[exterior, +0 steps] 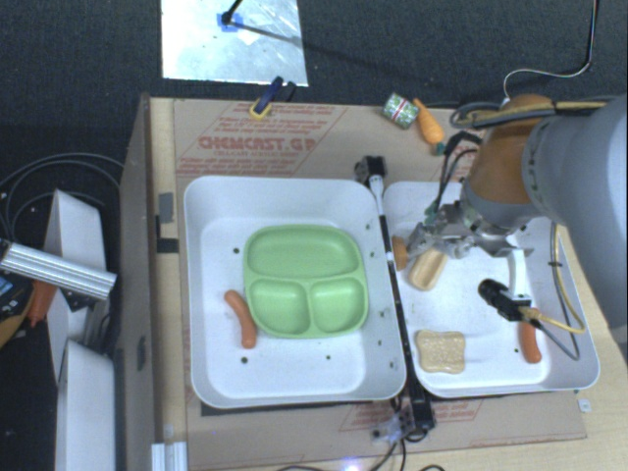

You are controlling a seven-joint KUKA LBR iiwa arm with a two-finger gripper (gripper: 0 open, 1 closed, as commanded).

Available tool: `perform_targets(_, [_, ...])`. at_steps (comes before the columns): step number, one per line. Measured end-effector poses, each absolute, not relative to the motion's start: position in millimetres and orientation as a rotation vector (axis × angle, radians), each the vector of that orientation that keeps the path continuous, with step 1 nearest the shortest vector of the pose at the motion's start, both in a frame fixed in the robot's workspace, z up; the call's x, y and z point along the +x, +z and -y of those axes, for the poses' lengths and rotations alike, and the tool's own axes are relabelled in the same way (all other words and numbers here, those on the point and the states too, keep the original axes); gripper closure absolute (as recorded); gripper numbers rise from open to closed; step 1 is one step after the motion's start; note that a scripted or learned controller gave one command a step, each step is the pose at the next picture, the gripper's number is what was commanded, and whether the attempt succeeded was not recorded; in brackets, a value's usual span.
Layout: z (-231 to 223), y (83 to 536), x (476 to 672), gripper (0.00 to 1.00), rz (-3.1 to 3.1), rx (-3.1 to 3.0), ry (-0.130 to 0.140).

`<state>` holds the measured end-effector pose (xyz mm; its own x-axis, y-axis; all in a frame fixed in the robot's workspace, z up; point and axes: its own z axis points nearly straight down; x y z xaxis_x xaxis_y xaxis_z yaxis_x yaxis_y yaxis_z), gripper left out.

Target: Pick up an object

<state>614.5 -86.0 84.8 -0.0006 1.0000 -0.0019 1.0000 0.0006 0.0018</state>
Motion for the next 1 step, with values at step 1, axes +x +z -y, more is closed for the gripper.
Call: perform_targets(1, [111.2,85.3,666.9,0.0,-2.223,2.215,0.003])
